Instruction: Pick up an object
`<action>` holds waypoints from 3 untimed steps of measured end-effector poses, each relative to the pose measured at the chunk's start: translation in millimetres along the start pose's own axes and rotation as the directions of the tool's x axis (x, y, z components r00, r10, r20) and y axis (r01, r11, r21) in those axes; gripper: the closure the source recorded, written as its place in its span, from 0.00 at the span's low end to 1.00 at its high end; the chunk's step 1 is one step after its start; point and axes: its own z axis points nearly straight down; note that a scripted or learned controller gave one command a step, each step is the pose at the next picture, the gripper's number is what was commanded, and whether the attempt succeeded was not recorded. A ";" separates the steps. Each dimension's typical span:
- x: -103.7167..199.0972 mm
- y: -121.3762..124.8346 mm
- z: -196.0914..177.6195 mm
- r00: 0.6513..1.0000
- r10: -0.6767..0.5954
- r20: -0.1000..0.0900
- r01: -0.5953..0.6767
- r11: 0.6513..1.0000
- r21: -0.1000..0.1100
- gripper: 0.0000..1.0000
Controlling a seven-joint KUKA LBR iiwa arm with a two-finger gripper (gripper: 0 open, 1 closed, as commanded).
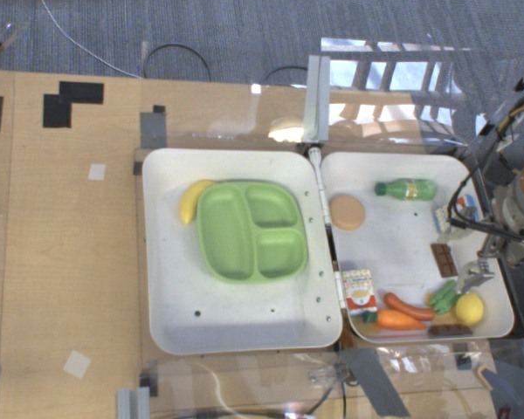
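My claw, fingers' state unclear, hung by the small round yellow lemon: light, firm, slick; grip across its middle.

banana half under green tray

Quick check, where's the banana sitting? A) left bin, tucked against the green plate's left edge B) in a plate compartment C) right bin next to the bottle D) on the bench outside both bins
A: the banana lies in the left bin, against the upper left edge of the green divided plate.
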 end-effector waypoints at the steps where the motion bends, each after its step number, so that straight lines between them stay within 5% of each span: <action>1: -48.4 -7.5 96.9 1.000 0.002 0.011 -0.002 1.000 0.004 0.00; 2: -118.0 6.4 99.7 1.000 -0.002 -0.001 0.002 1.000 0.000 0.00; 3: -71.5 -7.6 98.3 0.992 -0.123 0.005 0.123 0.992 0.002 0.00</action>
